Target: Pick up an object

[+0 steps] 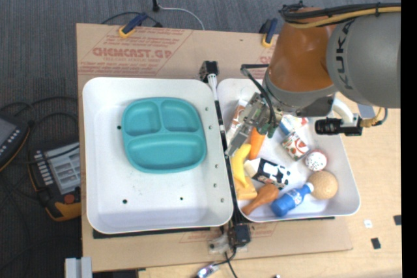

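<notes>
Hand (251, 122) sits over the carrot (256, 142), possibly touching it.

You look down at slant from above bench; gripper (251, 119) right of centre, both bins (104, 159) visible.

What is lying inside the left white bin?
Inside the left white bin lies one teal divided plate, with three compartments, nothing in them. The bin floor under the plate is covered, so it cannot be seen.
</notes>
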### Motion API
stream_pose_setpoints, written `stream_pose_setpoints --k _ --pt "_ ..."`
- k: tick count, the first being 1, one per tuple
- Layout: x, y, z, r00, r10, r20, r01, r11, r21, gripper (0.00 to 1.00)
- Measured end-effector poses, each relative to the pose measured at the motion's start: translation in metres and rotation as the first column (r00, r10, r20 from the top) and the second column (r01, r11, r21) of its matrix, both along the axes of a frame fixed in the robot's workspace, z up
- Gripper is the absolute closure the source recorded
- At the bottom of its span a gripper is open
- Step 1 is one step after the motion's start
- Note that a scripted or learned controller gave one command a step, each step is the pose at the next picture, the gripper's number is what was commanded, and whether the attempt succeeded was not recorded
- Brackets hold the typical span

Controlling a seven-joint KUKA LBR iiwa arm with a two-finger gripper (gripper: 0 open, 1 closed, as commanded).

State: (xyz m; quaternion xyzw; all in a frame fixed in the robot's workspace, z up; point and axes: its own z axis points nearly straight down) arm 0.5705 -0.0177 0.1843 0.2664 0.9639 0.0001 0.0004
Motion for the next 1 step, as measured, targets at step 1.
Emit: stream_pose_setpoints --k 1 --pt "0.0 0.0 0.0 1.0 0.0 0.0 0.0 1.0 0.0 0.0"
